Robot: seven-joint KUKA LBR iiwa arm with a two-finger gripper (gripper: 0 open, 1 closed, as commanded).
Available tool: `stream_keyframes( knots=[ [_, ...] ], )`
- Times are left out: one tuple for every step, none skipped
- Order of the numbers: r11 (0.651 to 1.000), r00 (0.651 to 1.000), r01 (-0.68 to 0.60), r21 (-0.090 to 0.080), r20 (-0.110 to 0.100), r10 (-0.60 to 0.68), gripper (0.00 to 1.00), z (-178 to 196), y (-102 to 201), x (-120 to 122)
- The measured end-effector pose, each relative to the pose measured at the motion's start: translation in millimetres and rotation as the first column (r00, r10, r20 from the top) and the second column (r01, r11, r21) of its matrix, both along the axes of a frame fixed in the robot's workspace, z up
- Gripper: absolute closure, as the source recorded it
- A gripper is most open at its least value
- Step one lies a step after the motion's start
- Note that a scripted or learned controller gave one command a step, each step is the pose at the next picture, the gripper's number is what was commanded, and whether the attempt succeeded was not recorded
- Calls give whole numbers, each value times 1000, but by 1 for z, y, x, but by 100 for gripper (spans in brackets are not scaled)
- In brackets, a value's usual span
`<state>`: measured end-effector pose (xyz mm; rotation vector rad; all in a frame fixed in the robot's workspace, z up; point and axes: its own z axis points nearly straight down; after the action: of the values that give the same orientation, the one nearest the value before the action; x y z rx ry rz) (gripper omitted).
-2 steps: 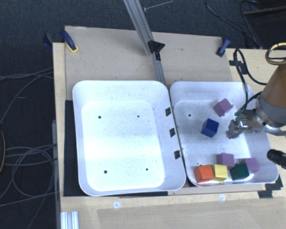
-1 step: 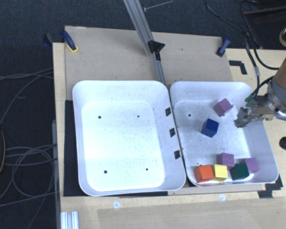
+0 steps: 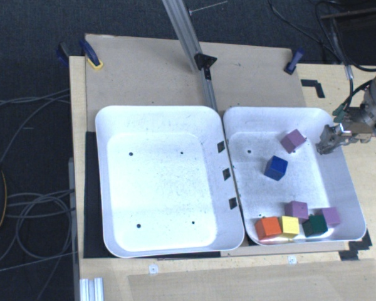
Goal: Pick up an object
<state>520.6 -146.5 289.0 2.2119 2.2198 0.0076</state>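
While its fingers' state cannot be told, the gripper (image 3: 329, 142) hovers over the right bin's (image 3: 348, 187) right rim.

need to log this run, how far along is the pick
Nothing looks picked yet. The gripper sits over the right bin's right rim with no block between its fingers. Closest to it is a purple block, lying on the bin floor, with a blue block further in. Still left: reaching a block, closing on it and lifting. The orange block and its neighbours sit along the near edge.
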Motion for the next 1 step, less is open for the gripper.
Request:
stream_keyframes(
  knots=[
    [1000, 1000, -3, 3, -7, 3, 100, -19, 45, 28]
  ],
)
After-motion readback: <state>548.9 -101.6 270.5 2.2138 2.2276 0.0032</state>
